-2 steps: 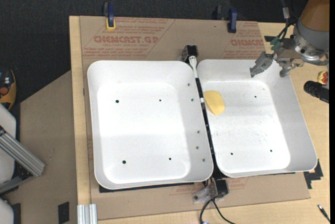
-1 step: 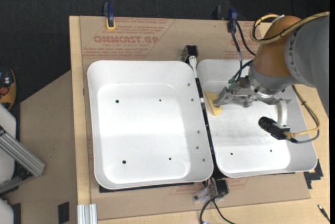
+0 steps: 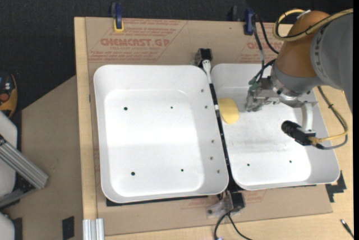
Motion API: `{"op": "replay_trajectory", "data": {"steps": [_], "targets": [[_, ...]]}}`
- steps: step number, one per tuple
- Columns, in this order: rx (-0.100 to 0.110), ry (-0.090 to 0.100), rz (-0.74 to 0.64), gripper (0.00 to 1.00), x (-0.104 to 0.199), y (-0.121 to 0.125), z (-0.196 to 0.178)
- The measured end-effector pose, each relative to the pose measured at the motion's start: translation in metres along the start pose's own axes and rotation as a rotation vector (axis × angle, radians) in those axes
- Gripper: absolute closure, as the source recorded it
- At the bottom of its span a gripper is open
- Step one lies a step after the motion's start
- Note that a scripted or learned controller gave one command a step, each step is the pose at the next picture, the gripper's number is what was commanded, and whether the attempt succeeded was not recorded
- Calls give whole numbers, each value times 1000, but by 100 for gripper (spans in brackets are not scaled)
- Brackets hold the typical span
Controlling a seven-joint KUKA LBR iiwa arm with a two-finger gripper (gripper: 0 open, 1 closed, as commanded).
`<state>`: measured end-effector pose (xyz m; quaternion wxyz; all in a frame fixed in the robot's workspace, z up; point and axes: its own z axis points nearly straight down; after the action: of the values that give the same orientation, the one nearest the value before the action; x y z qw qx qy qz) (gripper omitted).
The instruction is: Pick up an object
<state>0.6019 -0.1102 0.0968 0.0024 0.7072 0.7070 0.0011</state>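
A pale yellow rounded object (image 3: 229, 110) lies in the right bin (image 3: 269, 171), close to its left wall. My gripper (image 3: 255, 102) hangs low over the same bin, a short way to the right of the object and apart from it. Nothing shows between its fingers. The grey arm with its orange band reaches in from the right above the gripper.
The left bin (image 3: 151, 138) sits beside the right one, sharing a dark divider strip. Both rest on a brown board held by blue clamps (image 3: 117, 13) at the back. A black cable with a connector (image 3: 297, 131) hangs below the wrist over the right bin.
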Motion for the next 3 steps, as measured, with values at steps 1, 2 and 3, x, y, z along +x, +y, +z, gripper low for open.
{"op": "replay_trajectory", "data": {"steps": [1, 2, 3], "targets": [[-11, 4, -10, 100, 90, -7, -173], [-18, -2, -1, 100, 60, 13, -326], [11, 3, -5, 100, 107, 35, -254]]}}
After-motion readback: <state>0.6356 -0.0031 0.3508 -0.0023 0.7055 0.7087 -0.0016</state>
